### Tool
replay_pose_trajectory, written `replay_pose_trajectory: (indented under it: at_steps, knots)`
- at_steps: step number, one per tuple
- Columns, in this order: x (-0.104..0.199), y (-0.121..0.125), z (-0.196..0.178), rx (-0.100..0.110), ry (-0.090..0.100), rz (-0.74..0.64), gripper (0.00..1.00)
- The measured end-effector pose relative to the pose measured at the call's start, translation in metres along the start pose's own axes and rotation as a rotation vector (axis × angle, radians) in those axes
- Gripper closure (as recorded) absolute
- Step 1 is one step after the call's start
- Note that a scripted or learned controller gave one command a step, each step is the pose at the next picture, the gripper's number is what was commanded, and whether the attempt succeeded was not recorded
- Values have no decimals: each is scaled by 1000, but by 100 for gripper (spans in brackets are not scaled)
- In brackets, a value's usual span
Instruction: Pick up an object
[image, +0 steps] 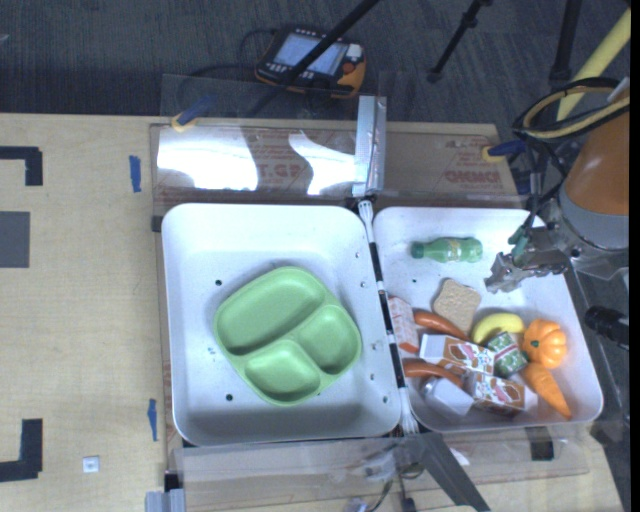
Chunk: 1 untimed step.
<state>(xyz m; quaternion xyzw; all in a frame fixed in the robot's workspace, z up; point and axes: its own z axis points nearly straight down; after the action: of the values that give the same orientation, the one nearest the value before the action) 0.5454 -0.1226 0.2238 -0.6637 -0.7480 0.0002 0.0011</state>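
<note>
The right bin (575, 300) holds a pile of toy foods. A green bottle (447, 250) lies on its side near the bin's far wall. Toward the front are a slice of toast (457, 298), a yellow banana (497, 326), an orange pumpkin (545, 342), a carrot (548, 390), a red sausage (438, 323) and a printed carton (482, 366). My gripper (510, 272) hangs over the right bin's far right part, just right of the bottle and above the banana. I see nothing in it.
The left bin (190, 250) holds a green divided plate (288, 333). A metal divider (380, 300) separates the bins. A clear panel (260, 160) stands behind them. Cables and the arm's orange band (600, 170) are at the far right.
</note>
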Motion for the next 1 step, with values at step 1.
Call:
replay_pose_trajectory:
  at_steps: [1]
  knots:
    - [0,0,0,0,0,0,0]
